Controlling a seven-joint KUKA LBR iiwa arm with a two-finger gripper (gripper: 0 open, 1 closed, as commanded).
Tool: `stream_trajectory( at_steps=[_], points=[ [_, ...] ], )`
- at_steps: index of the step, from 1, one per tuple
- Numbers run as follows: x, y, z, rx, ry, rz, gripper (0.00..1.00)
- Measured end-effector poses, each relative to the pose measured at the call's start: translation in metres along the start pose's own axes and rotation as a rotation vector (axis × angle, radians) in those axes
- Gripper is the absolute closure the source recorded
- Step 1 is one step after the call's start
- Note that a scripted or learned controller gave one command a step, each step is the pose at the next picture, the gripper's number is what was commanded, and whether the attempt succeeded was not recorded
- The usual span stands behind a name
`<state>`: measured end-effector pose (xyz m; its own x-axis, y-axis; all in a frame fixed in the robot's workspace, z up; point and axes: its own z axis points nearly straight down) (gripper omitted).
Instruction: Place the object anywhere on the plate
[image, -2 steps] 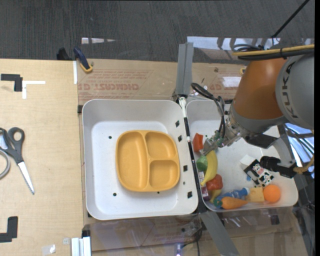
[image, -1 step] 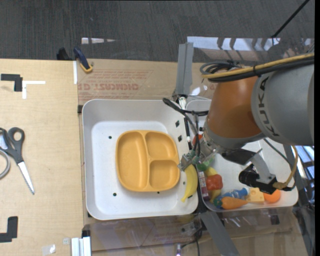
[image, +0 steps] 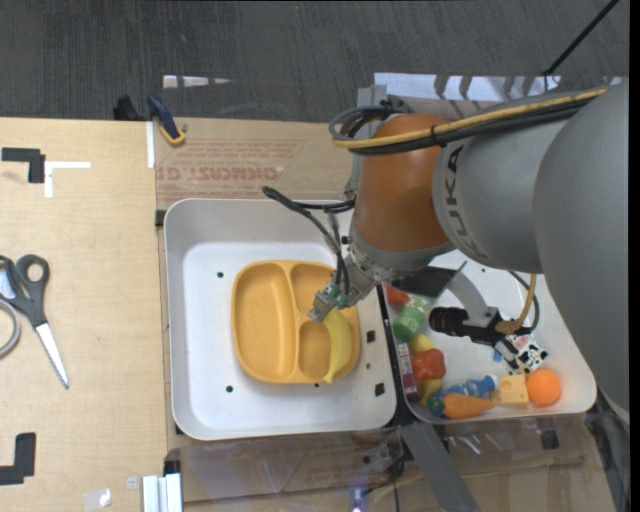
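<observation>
Jaws of the gripper (image: 327, 303) cannot be made out as open or closed at this size; they sit at the top end of a banana (image: 343, 345). That banana lies along the right rim of the yellow divided plate (image: 262, 325), mid-frame, inside the left white bin (image: 195, 330). Toy food (image: 470, 395) crowds the right bin (image: 580, 385). Scissors (image: 35, 310) lie at far left.
</observation>
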<state>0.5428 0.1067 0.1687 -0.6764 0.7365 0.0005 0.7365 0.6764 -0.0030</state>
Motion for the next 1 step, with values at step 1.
stream_trajectory(
  at_steps=[1],
  points=[
    [-0.0002, -0.0001, -0.0001, 0.000, 0.000, 0.000, 0.00]
  ],
)
